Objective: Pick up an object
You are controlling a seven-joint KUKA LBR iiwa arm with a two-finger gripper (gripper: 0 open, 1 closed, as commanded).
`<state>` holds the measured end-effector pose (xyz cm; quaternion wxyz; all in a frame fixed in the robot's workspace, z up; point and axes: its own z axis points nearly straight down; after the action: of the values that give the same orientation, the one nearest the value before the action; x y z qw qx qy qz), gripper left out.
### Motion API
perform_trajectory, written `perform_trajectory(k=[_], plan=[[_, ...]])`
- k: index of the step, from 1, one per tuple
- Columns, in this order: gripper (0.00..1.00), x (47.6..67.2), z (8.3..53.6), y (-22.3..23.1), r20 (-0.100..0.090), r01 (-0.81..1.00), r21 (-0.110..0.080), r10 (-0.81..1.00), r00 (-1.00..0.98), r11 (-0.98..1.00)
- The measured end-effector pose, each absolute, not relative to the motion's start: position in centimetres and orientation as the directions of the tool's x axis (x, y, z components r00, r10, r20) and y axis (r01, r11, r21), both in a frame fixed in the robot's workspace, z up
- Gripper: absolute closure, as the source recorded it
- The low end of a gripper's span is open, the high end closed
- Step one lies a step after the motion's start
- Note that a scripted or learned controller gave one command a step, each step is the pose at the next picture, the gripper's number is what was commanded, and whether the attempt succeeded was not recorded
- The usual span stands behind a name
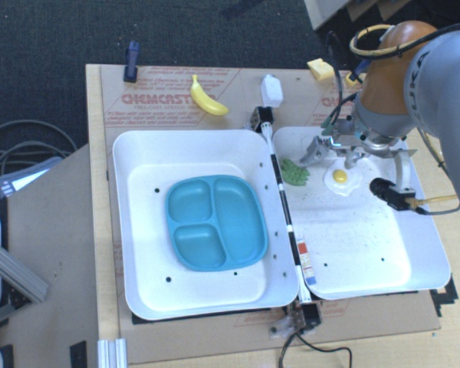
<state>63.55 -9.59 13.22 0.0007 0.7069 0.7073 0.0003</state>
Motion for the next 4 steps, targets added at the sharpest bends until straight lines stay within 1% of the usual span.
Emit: perform_trajectory(k=[1, 2, 3, 4], plan=[[0.00, 65.9, 8.9, -9.4, -0.001, 1.000, 0.007, 1.000, -0.002, 0.002], [0.00, 64.5, 12.6, -12.0, -0.001, 1.000, 0.003, 1.000, 0.000, 0.000], [0.00, 62.8, 10.5, -13.0, 0.001, 1.000, -0.003, 1.000, 0.000, 0.000], [0.00, 66.7, 8.5, -15.0, -0.001, 1.000, 0.002, 1.000, 0.000, 0.000]])
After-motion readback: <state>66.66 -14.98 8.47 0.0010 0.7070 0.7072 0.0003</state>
